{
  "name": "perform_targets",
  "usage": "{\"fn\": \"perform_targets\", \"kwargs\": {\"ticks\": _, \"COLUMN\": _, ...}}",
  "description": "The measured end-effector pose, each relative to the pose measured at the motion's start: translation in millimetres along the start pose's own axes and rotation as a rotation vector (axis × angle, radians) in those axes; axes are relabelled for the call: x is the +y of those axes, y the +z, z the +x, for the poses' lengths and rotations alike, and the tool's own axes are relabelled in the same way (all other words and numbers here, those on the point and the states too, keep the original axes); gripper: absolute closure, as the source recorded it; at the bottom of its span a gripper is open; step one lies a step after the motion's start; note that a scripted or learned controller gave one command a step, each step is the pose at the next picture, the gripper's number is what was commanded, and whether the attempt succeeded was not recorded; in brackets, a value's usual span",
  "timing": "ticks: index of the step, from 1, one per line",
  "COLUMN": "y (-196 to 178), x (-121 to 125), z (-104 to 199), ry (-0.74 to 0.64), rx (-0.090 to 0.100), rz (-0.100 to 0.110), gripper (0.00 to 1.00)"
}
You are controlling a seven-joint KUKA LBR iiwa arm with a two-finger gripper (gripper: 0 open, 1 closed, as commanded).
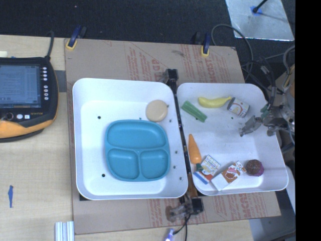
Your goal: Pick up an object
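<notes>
A: Where is the gripper (257, 124) seen, and what is its state?

B: It is seen at the right edge of the right bin (220, 134), low over the floor. The fingers (248, 129) are spread and nothing is held between them, so it is read as released.

A: Which object is best taken?

B: No object is named by the task. The can (238, 107) lies nearest, just up and left of the fingertips, beside the banana (214, 102). It would be approached squarely, with the jaws closed across its short side; the banana should be left untouched. The purple ball (254, 167) stands apart below, and it may roll.

A: And farther out?

B: A green block (193, 111), a carrot (194, 149) and cartons (220, 170) are noted; in the left bin (85, 134), a blue tray (136, 149) and a tan disc (157, 110).

A: What cannot be made out?

B: The arm is cut off at the right. The gripper's height above the floor cannot be judged, and the carton labels are blurred.
</notes>
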State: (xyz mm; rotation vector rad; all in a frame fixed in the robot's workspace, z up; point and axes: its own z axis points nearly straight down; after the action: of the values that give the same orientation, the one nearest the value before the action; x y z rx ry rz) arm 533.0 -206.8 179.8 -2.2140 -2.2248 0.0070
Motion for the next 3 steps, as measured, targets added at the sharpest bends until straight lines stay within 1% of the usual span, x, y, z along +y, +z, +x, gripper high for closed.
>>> {"fn": "perform_targets", "kwargs": {"ticks": 1, "y": 82.3, "x": 68.1, "z": 71.9, "ry": -0.003, "rx": 0.0, "rz": 0.0, "gripper": 0.0}}
{"fn": "perform_targets", "kwargs": {"ticks": 2, "y": 86.9, "x": 118.9, "z": 101.9, "ry": 0.0, "rx": 0.001, "rz": -0.002, "gripper": 0.0}}
{"fn": "perform_targets", "kwargs": {"ticks": 3, "y": 86.7, "x": 124.4, "z": 84.8, "ry": 0.002, "rx": 0.001, "rz": -0.004, "gripper": 0.0}}
